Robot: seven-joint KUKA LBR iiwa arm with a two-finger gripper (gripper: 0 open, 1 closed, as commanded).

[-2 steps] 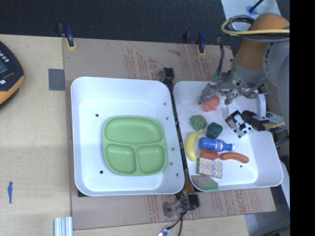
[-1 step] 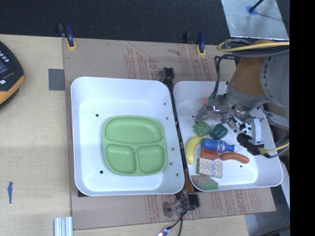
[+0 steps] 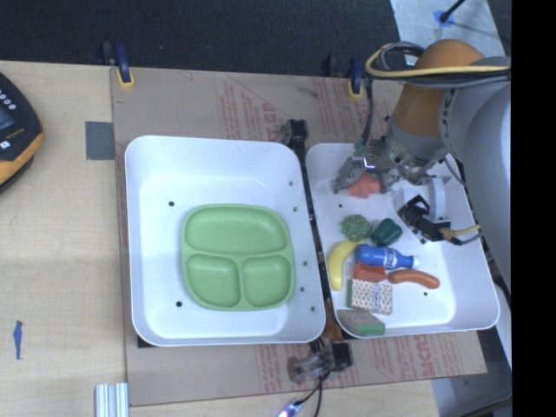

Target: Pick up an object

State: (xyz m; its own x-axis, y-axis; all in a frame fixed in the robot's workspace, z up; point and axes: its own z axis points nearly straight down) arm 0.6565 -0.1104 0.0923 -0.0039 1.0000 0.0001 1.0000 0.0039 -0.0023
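- The pincer [image 3: 360,174] is down at the far end of the right bin [image 3: 473,307], low over the floor, with a small red-orange object [image 3: 367,186] right at its tips.
- Are the fingers shut on that red piece? I cannot tell; the dark metal hides the contact, so no claim of a hold.
- The key relation: the red-orange object lies directly beneath and just toward the camera from the pincer, touching or nearly so. It looks stubby, with no clear long axis.
- One arm here, so no choice of which is nearer.
- The rest of the pile lies nearer the camera, apart from the pincer: one green bumpy piece [image 3: 354,227], one dark green block [image 3: 386,230], one banana [image 3: 337,263], one blue bottle [image 3: 382,257], one orange carrot-like piece [image 3: 415,278], one patterned packet [image 3: 372,296], one greyish-green lump [image 3: 361,323].
- Two white bins on the desk [image 3: 61,259]; the left bin [image 3: 148,259] carries one green divided plate [image 3: 236,256].
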